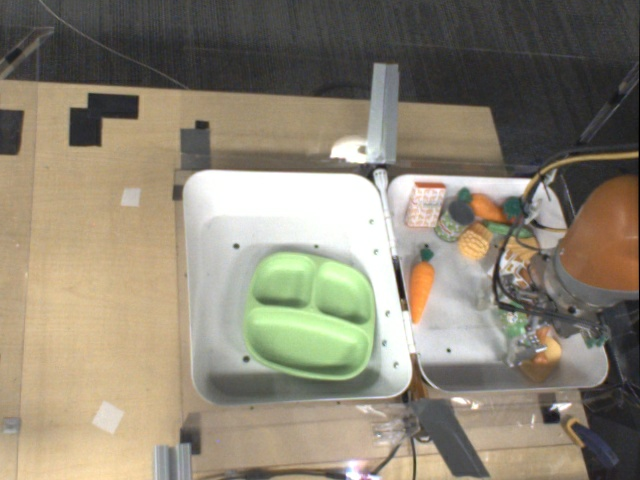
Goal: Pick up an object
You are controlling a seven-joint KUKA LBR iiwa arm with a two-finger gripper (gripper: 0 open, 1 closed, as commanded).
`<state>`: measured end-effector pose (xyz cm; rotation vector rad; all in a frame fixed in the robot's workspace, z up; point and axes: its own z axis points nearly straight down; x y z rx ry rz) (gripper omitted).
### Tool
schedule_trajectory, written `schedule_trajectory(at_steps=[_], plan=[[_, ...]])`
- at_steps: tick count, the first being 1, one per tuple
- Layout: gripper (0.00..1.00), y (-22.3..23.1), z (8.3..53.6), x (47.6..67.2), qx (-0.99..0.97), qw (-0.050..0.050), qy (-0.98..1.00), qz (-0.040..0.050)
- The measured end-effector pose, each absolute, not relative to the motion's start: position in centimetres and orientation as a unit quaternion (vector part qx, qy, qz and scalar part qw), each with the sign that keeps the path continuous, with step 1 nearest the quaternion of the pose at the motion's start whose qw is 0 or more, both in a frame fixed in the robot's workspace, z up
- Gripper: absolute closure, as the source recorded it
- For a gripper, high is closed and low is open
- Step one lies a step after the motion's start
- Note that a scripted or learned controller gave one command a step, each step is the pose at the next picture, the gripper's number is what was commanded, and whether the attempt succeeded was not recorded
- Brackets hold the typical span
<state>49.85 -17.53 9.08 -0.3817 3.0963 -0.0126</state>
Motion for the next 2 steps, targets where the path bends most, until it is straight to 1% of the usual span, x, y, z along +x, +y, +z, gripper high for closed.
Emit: schedule_trajectory(at_steps=[1,2], plan=[[0.00,-12.17,9.13,51.21,-0.167,0.010,0.986,-0.0038],[0.00,-12.23,9.17,50.49,-0.323,0.012,0.946,-0.0056]])
